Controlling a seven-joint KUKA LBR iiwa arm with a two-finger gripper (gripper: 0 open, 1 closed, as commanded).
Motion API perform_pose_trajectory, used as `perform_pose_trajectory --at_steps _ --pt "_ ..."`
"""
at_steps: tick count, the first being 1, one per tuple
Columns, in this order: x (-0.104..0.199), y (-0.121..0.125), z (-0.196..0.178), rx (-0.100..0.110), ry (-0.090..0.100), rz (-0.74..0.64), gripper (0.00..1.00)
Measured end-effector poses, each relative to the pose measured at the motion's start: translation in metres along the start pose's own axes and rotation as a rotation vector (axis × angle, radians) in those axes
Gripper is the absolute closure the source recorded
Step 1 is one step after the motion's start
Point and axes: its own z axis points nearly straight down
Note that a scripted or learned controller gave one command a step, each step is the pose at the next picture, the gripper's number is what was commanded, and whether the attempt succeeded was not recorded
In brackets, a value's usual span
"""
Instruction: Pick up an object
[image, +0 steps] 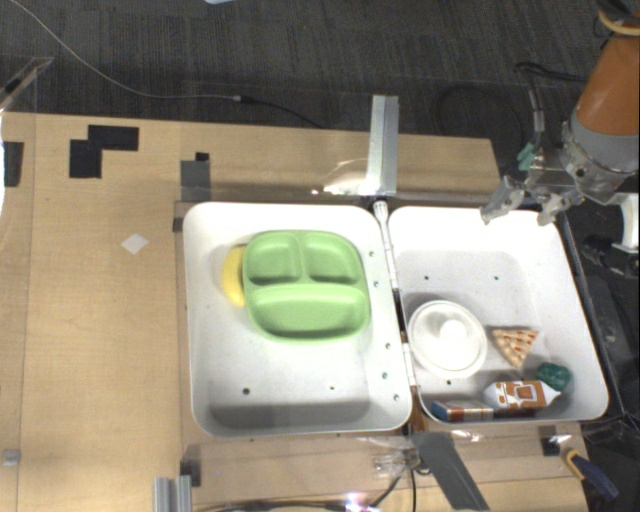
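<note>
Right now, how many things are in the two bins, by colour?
Green: 2, the divided plate and a small dark green item
Yellow: 1, the piece beside the plate
White: 1, the bowl
Orange-brown: 2, the pizza slice and the carton
Total: 6

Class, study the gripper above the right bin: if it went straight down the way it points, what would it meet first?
Probably the bare floor of the right bin near its far edge; the gripper hangs there, though depth is unclear.
</note>
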Motion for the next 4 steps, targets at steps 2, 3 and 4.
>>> perform_pose_trajectory --at_steps 2,3,4 --pt "-0.051 -0.088 0.138 0.002 0.0 -0.077 0.0" --pt "-0.049 -0.135 0.167 -0.033 -0.02 -0.332 0.0" --pt "-0.05 -0.132 0.153 -0.042 -0.025 -0.332 1.0"
